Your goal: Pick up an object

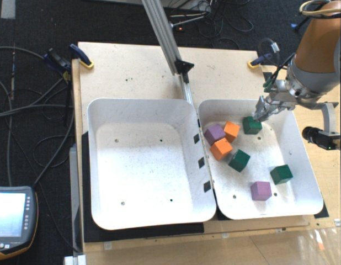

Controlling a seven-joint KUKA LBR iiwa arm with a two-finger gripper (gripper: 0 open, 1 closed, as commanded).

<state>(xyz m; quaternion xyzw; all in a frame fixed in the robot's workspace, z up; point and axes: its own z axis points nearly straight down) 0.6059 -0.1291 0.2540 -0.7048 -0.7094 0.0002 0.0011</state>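
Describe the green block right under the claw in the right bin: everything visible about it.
The green block is a small, dark green cube, matte, with plain faces. It sits near the far wall of the right bin, slightly turned, apart from the orange block beside it. The claw is directly at its upper right edge; whether it touches or grips the block cannot be told.

Beige bench top (pixel 137 70) on dark floor (pixel 32 26); black cables (pixel 16 93) strewn about.

green cube (pixel 251 126), tilted, right bin's (pixel 303 164) far end, near orange cube (pixel 232 130)
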